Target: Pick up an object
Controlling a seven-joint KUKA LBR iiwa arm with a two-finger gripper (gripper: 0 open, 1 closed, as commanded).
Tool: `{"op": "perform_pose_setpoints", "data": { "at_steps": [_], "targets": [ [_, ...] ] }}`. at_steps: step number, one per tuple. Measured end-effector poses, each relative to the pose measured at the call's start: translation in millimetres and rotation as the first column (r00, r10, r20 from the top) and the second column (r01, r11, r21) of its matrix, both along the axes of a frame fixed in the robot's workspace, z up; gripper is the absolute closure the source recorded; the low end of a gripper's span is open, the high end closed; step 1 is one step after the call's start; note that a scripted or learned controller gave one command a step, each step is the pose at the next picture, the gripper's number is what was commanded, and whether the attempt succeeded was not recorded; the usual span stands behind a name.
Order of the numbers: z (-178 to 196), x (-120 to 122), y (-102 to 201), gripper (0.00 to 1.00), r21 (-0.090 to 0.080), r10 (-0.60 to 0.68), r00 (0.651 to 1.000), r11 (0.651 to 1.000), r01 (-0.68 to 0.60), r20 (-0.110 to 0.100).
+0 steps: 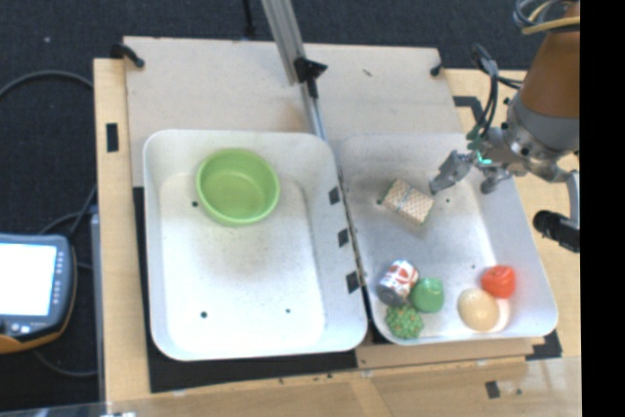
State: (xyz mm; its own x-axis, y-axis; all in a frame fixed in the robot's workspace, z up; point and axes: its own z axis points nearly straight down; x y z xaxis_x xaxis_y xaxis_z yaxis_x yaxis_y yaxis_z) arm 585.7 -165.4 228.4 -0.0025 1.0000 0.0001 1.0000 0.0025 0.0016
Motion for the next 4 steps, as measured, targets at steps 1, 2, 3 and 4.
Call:
{"op": "perform_pose_setpoints", "data": {
  "at_steps": [1, 2, 3, 4],
  "targets": [
    [-43, 1, -5, 0.0, -0.002, -0.003, 1.0, 1.0, 0.003, -0.005],
    [-85, -3, -6, 0.0, -0.002, -0.003, 1.0, 1.0, 0.003, -0.005],
    [-130, -3, -7, 0.0, -0.003, -0.004, 1.0, 1.0, 0.004, -0.004],
    [-116, -2, -8, 1.0, -0.002, -0.008, 1.0, 1.0, 0.008, 0.003]
  ]
}}
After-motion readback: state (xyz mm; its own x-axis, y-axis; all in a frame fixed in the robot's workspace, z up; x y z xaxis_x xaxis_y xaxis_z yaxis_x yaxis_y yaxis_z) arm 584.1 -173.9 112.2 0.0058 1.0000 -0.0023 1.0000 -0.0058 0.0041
